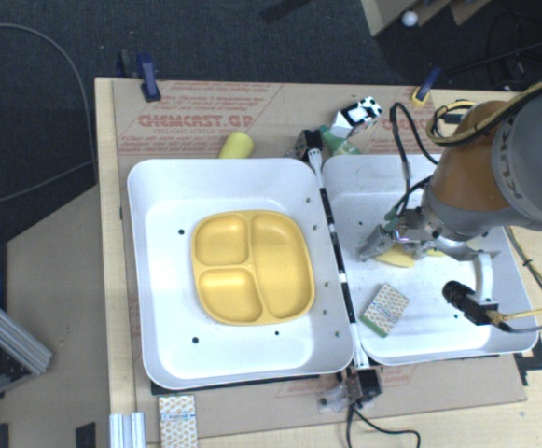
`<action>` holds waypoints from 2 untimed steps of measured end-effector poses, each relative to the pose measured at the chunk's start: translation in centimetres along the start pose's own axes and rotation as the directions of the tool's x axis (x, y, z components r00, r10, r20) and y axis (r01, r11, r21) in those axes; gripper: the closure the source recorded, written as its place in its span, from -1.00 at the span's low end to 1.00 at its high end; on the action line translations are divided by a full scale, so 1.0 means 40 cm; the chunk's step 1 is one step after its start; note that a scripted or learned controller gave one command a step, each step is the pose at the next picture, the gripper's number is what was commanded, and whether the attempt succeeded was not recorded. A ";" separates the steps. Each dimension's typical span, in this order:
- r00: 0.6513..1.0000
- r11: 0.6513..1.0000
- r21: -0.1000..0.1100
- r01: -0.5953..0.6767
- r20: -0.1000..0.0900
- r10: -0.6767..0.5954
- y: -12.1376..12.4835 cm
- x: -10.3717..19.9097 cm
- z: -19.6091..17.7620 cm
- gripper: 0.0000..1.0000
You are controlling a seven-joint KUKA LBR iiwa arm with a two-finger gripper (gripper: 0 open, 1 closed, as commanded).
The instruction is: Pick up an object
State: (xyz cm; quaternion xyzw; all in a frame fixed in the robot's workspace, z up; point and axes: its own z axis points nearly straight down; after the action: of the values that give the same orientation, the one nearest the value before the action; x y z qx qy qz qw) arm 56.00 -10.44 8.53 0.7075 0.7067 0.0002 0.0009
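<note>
As seen from the slanted overhead: grey arm (524, 157) in from right of frame, orange band (466, 177) above the wrist. Hand (382, 243) low in the right bin (438, 339), toward that bin's upper-left area. Can't tell if spread or pressed together, since the wrist covers most of it and the rest is blurred. Can't confirm anything pinched.

Candidate picks, both in right bin:
- pale yellow piece (399, 259), lying flat just under and right of the hand, touching or nearly so; can't tell which.
- small patterned packet (385, 308), lower in frame, apart from the hand, near the bin's left wall, lying at an angle.

Left bin (159, 213): yellow divided plate (252, 267), three compartments, roughly centred, flat.

Outside the bins, on tabletop (196, 110):
- yellow cylinder (236, 145) just above left bin's top edge.
- black-and-white item (360, 113) above the gap between bins; too small to identify.
- blue clamp (147, 76) upper left, second blue clamp (426, 84) upper right.
- another packet (177, 420) below left bin at bottom of frame.
</note>
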 end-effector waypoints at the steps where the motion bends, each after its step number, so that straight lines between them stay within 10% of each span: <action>1: 1.000 1.000 -0.011 0.001 0.000 -0.001 0.010 0.002 -0.034 1.00; 2: 1.000 1.000 -0.011 0.001 0.000 -0.001 0.009 0.002 -0.033 -1.00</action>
State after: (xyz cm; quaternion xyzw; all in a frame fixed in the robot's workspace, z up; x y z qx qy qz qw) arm 56.37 -10.34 9.87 0.7070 0.7072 0.0041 0.0048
